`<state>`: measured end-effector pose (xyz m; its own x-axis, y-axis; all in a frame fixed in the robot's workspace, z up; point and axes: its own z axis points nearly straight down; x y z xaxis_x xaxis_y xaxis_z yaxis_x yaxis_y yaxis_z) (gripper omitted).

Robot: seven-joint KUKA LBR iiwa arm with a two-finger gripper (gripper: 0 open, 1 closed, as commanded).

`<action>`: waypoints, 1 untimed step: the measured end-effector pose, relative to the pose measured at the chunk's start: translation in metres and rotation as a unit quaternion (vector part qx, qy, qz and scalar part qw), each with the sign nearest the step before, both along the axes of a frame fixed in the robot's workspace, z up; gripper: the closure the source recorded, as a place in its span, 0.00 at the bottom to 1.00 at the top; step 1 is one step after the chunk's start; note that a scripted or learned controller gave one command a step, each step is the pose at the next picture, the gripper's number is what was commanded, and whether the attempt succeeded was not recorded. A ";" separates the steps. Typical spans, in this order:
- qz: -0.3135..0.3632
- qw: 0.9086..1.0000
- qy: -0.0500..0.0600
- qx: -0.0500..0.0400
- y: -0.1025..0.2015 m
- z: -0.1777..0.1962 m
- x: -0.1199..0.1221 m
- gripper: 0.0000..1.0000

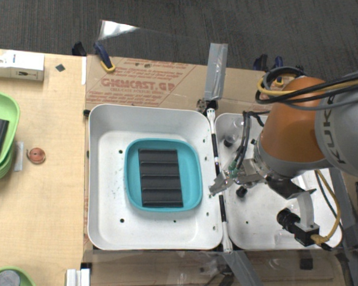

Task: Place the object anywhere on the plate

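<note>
1. Orange band (292, 125) of the arm sits highest and closest to the lens, hanging over the right bin (264, 235). It covers most of the claw (225, 179), so I cannot tell whether the claw is spread or pressed together, nor whether anything is in it.

2. What can be seen of the claw lies right at the shared rims between the two bins. A sideways move at this height could knock the rim and shift the left bin (101, 225) on the worktop (35, 221).

3. A black ribbed block (160, 177) lies flat in the middle of the teal plate (190, 203), which rests in the left bin. If this is the task's object, it seems to be placed already, and the main risk is disturbing it: a low pass leftward could push it towards the plate's edge or drag the plate itself.

4. If the claw does carry something, letting go here would drop it on the rims or into the right bin, short of the plate.

5. Cables (321, 196) loop loosely around the wrist above the right bin. A sharp turn could catch them on the bin's wall.
</note>
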<state>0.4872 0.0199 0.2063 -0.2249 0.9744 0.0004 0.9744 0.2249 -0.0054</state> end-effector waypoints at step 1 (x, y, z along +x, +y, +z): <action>-0.004 1.000 -0.001 0.000 0.009 -0.016 0.042 0.00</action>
<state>0.5292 0.0287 0.1901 -0.2175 0.9761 -0.0008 0.9761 0.2175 -0.0030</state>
